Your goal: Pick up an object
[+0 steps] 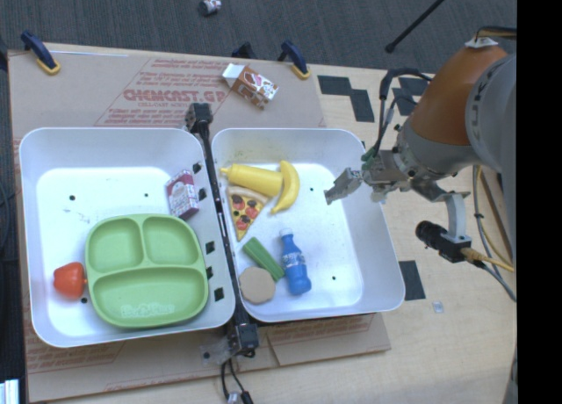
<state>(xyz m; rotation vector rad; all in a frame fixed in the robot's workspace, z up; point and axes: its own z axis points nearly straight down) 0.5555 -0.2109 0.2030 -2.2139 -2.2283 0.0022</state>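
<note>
Right bin (373,253) holds bananas (263,181), bottle (294,263).

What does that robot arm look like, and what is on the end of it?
The arm is thick and rounded, grey with a broad orange band. Its end narrows into a small grey gripper of metal parts. Black cables loop beside the wrist.

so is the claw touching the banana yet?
Apart. The camera view shows the claw over the right bin's right side, with bare white floor between it and the banana.
</note>
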